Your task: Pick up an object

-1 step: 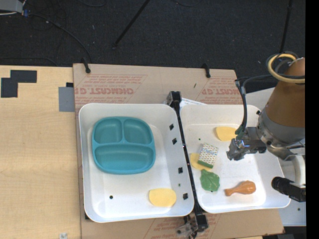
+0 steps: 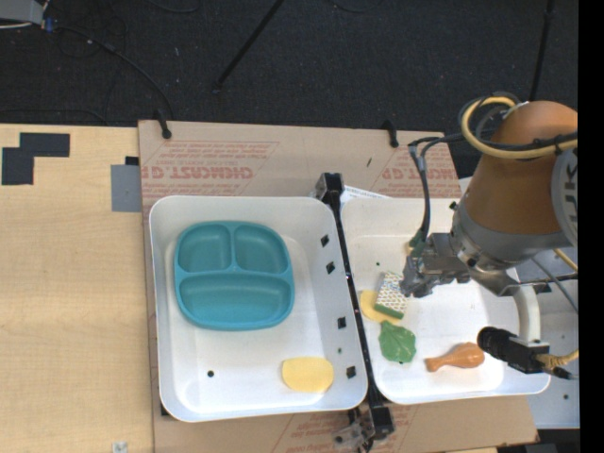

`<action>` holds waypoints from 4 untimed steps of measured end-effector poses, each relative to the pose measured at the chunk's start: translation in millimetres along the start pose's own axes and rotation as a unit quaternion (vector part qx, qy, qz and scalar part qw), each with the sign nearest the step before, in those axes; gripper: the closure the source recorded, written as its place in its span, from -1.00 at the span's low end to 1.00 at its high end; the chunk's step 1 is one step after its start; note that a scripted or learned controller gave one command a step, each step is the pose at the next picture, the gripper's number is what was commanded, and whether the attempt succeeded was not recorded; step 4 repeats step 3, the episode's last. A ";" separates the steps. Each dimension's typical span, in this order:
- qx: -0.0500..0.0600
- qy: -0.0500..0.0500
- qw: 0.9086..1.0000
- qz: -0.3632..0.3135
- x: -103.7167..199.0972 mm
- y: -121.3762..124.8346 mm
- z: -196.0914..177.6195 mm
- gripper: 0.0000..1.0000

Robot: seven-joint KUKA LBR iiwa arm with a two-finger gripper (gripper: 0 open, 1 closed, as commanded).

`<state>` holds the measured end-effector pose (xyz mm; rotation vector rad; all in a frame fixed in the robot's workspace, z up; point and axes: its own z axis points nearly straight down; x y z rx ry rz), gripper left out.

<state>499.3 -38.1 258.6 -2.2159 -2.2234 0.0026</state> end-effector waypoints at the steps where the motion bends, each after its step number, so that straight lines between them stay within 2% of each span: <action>1: 0.000 0.000 1.000 0.000 48.4 19.5 14.7 1.00; 2: 0.001 0.000 1.000 0.001 95.8 25.2 30.0 1.00; 3: 0.000 0.000 1.000 0.000 147.5 43.9 37.9 1.00; 4: 0.000 0.000 1.000 0.000 147.5 43.9 37.9 1.00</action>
